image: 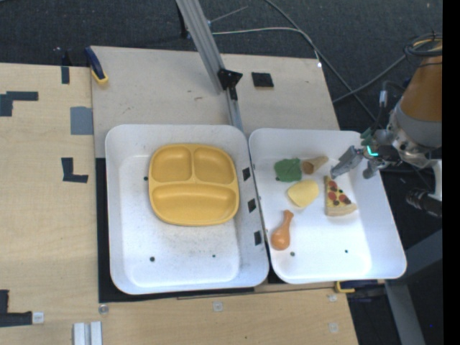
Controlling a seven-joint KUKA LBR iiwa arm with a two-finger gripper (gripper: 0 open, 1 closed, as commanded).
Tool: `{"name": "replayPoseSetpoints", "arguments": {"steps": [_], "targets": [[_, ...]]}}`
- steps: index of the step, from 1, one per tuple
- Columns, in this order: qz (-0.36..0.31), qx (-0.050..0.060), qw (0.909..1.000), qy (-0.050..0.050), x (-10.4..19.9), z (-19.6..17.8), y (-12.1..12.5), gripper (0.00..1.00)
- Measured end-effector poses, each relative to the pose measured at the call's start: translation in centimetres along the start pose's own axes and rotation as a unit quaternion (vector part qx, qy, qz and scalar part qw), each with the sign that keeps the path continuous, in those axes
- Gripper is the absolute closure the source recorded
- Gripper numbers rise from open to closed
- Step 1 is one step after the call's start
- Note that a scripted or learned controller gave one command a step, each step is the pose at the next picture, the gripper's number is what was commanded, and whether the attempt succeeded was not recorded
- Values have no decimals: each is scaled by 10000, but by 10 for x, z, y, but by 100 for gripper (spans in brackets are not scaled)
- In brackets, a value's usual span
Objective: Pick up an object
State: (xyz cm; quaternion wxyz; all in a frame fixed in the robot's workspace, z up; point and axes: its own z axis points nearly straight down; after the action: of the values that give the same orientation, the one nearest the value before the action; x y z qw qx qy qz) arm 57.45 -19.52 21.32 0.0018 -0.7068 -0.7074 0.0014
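While your gripper hangs over the right bin's far right corner, its two dark fingers look spread apart with nothing between them and nothing touched. Just beside it, toward the bin's near edge, lies the toy pizza slice, the closest candidate for the pick; judge it a light, stiff plastic piece, flat and wedge-shaped, so you would do best to straddle its narrow width across the two long sides rather than end to end, and expect it to skate on the smooth bin floor if one finger lands first. Next to it toward the bin's middle sits a pale yellow rounded piece, probably just as light and a little slippery. Beyond that, near the far edge, are a green leafy toy and a small brown piece touching or nearly touching each other, which makes a clean grasp there harder. An orange toy drumstick lies apart toward the left wall; its thin shaft would offer a good hold. Over in the left bin, a yellow divided plate rests near the far edge, too broad and flat for these fingers.
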Motion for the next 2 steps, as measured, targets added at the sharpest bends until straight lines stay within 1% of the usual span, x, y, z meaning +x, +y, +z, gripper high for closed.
{"name": "replayPoseSetpoints", "arguments": {"steps": [1,2], "targets": [[-3,-16,10000,-5,0,-1,1,0],[5,10,10000,-3,-10,53,-3,0]]}}
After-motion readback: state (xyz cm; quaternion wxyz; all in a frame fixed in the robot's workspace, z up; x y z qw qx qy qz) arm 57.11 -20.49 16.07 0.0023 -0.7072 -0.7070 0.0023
